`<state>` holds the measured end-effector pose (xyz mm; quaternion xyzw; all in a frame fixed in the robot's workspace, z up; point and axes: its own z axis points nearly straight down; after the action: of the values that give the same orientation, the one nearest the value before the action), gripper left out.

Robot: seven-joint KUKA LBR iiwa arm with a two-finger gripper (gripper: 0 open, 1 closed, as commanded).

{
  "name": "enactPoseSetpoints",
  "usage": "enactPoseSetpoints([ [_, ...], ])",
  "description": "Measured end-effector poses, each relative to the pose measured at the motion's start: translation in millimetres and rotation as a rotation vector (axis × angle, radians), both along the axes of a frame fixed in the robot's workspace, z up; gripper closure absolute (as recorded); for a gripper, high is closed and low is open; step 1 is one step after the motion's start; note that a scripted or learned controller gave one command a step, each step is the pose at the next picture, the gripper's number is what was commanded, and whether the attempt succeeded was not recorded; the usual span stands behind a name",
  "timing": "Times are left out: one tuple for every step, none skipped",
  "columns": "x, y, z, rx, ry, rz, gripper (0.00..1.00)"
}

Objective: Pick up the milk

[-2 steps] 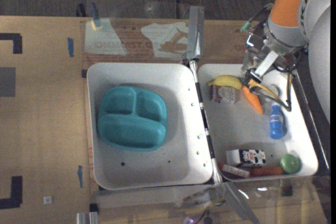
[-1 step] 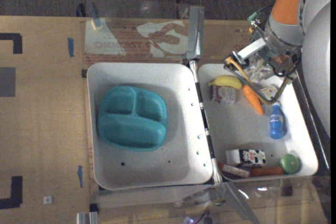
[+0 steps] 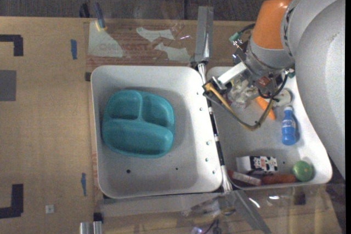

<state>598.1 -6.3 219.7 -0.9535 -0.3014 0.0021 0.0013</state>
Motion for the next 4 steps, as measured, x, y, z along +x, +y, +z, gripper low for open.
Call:
enactPoseSetpoints([
  [0,1,0,0.0,0.0,0.0,0.0],
  [-116,-37,66,0.001,-0.001,0.161,0.0],
  [-120,-44,-36,0.001,-0.002,0.385,0.0],
  [-107,-141,5,-0.001,-0.005,0.477,0.0],
])
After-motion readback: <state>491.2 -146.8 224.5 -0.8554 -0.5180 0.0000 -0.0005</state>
